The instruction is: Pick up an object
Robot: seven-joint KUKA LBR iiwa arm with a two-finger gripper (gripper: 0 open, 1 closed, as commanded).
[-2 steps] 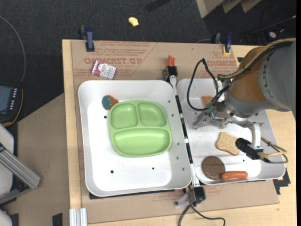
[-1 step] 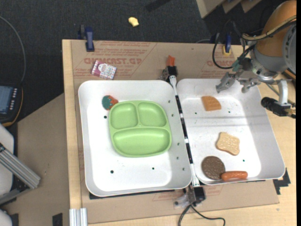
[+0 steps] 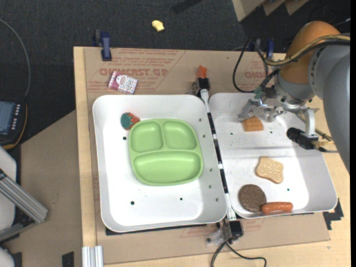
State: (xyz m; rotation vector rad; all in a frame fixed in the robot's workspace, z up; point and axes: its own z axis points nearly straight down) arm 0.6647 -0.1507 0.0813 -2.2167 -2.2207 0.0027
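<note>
My gripper [image 3: 260, 111] hangs over the far part of the right bin [image 3: 317, 174], and its fingers look spread open with nothing between them. Directly in front of it an orange square cracker [image 3: 253, 125] lies flat on the bin floor, apart from the fingers. Nearer the front of the same bin are a tan bread slice [image 3: 270, 170], a round brown patty [image 3: 252, 197] and a red sausage [image 3: 276, 207]. The patty and the sausage touch each other at the front rim.
The left bin [image 3: 111, 193] holds a green divided plate [image 3: 164, 152] and a small red and green item [image 3: 129, 120] at its far left. A pink card [image 3: 123, 82] lies on the board behind the bins. Clamps [image 3: 201, 78] sit at the divider.
</note>
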